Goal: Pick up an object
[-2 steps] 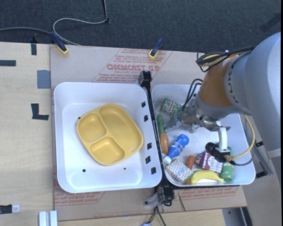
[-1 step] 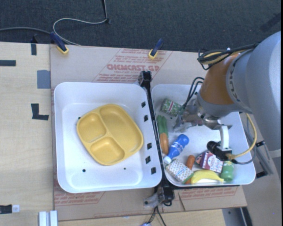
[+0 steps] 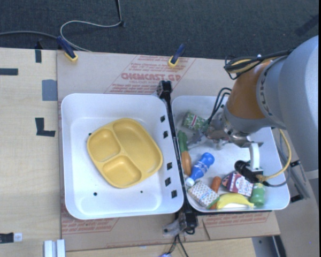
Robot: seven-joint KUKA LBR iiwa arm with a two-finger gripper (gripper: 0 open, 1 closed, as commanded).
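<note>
My claw (image 3: pixel 207 136) sits low in rt bin (image 3: pixel 281 197), finger state can't tell. Blue bottle (image 3: pixel 199 166) just below it; yellow tray (image 3: pixel 124 152) well to its left.

Right bin (image 3: pixel 278 199) crowded (arm (image 3: pixel 257 98) overhead); left bin's (image 3: pixel 75 143) edges open.

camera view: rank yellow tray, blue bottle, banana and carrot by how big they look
1. yellow tray, by far the largest
2. blue bottle and banana, too alike to rank
3. carrot, smallest
</note>
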